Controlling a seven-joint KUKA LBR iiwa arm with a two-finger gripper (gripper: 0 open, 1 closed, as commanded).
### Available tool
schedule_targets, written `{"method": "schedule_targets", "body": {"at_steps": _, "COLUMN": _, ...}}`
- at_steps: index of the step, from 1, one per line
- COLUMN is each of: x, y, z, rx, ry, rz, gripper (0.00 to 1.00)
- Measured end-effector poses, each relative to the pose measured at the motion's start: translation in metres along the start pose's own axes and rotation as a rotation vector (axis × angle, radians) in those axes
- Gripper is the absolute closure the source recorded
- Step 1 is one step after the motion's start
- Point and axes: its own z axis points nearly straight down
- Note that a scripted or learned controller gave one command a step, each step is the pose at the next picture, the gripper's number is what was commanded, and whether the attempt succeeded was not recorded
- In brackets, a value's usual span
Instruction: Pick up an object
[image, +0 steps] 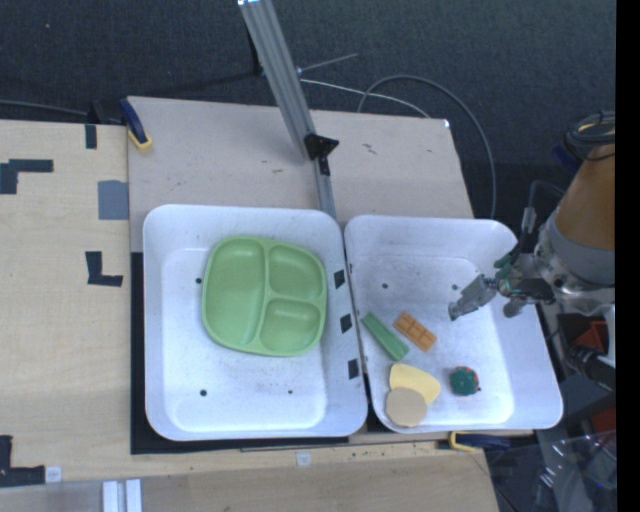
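**The arm waits above the toys in the right bin**

Camera view: You can see two white bins side by side. Take the green plate (265, 295) as your marker. It lies flat in the left bin (170, 400) and takes up most of the room there, so it is likely too wide for the fingers.

All the small toys sit to the right of the green plate, in the right bin (420, 245). Closest to the plate is a green stick (385, 337), with an orange waffle block (414, 331) just beside it. Lower down lie a yellow piece (415, 380) and a tan round piece (406, 406), touching each other. Farther right is a small green and red ball (463, 380), on its own and easy to reach.

The gripper (478, 295) hangs above the right bin, far right of the plate, up past the toys. Its fingers look spread apart with nothing between them, so you have no toy yet
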Motion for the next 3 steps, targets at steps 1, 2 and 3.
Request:
{"method": "schedule_targets", "body": {"at_steps": 1, "x": 0.0, "y": 0.0, "z": 0.0, "rx": 0.0, "ry": 0.0, "rz": 0.0, "gripper": 0.0}}
{"method": "schedule_targets", "body": {"at_steps": 2, "x": 0.008, "y": 0.005, "z": 0.05, "rx": 0.005, "ry": 0.0, "rz": 0.0, "gripper": 0.0}}
{"method": "schedule_targets", "body": {"at_steps": 3, "x": 0.014, "y": 0.004, "z": 0.094, "rx": 0.005, "ry": 0.001, "rz": 0.001, "gripper": 0.0}}
